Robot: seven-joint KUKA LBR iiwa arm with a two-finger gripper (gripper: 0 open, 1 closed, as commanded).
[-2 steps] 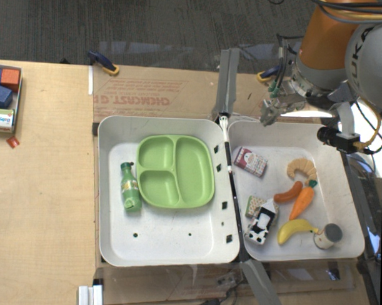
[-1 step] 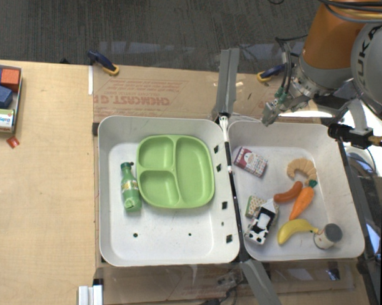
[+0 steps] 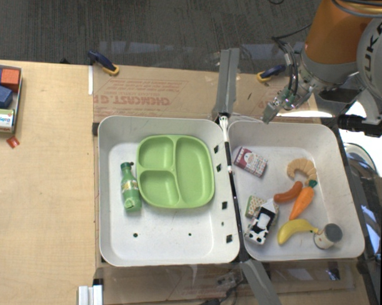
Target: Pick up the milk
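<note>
The milk is a small carton with black and white cow patches. It lies near the front left corner of the right bin, beside a small patterned packet. My gripper hangs above the right bin's far rim, well behind the milk and high off it. Its fingers are open with nothing between them.
The right bin also holds a pink carton, a bread roll, a sausage, a carrot, a banana and a grey can. In the left bin are a green divided plate and a green bottle.
</note>
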